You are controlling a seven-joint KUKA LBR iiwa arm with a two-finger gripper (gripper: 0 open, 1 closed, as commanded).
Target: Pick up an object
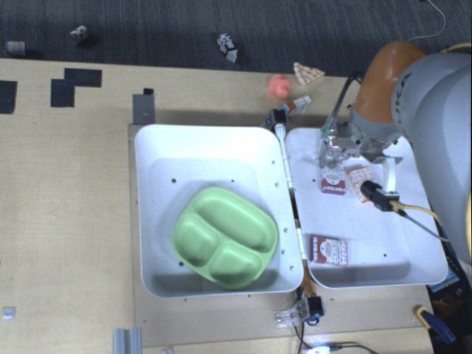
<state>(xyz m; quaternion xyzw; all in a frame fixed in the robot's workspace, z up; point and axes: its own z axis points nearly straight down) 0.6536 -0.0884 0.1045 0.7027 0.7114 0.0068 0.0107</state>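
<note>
Lighting is even and fairly bright, diffuse, from overhead; no hard shadows. The left bin [147, 198] shows a soft grey shade along its inner wall at 6 o'clock, and the green tray [225, 234] casts a faint shadow toward 7 o'clock. White of the right bin [369, 260] is near blown out w/ mild glare. Pic is low-res and soft overall; small items at 12 o'clock are fuzzy. The arm [435, 116] at 3 o'clock is blurred, out of focus. Dark floor up top is grainy.

A pale wooden bench [66, 220] fills the foreground. Beyond its far edge lies dark grey carpet [162, 13], strewn with small scraps.
</note>
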